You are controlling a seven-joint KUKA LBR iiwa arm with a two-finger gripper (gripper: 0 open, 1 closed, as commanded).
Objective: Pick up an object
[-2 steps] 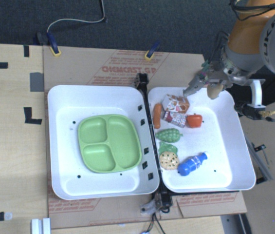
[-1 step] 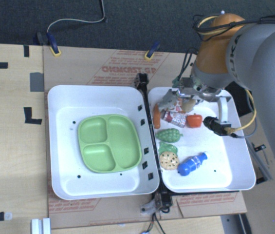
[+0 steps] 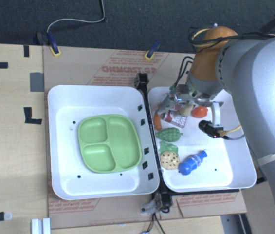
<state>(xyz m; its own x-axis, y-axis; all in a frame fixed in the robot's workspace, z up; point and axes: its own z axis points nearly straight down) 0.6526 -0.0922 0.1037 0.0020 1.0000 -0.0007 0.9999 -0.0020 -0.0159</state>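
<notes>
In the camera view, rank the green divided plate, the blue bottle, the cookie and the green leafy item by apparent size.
1. green divided plate, by far the largest.
2. blue bottle.
3. green leafy item and cookie look too close to separate.

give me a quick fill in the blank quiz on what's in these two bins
1. The green divided plate lies in the ____ bin.
2. The plate has ____ compartments.
3. The bottle in the right bin is ____ in colour.
4. The cookie lies just ____ of the bottle in the camera view.

Missing words: left; three; blue; left
</notes>
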